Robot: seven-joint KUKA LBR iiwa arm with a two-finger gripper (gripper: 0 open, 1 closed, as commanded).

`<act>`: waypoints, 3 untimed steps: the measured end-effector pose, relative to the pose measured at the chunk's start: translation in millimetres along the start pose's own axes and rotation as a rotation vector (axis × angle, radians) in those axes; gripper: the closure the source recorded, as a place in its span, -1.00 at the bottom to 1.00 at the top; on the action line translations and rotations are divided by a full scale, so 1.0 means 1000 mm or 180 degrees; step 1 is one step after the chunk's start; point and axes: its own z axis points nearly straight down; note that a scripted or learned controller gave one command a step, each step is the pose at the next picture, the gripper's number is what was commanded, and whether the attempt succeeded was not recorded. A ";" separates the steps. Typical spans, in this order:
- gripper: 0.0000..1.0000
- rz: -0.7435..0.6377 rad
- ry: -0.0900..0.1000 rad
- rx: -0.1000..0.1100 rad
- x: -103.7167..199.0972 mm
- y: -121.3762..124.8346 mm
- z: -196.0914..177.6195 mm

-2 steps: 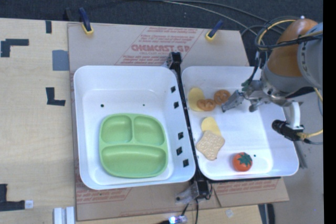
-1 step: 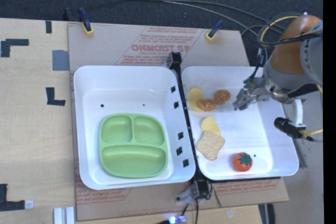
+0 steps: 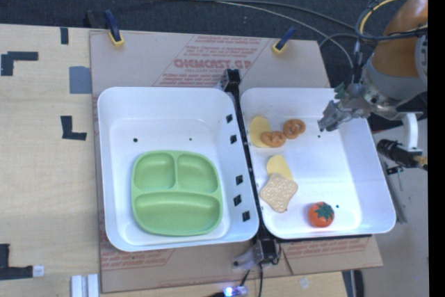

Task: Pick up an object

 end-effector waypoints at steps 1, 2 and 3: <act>1.00 0.0002 0.0003 0.0012 0.000 0.001 -0.016; 1.00 -0.0008 0.0006 0.0021 0.049 0.001 -0.008; 1.00 -0.0014 0.0009 0.0015 0.102 0.002 -0.021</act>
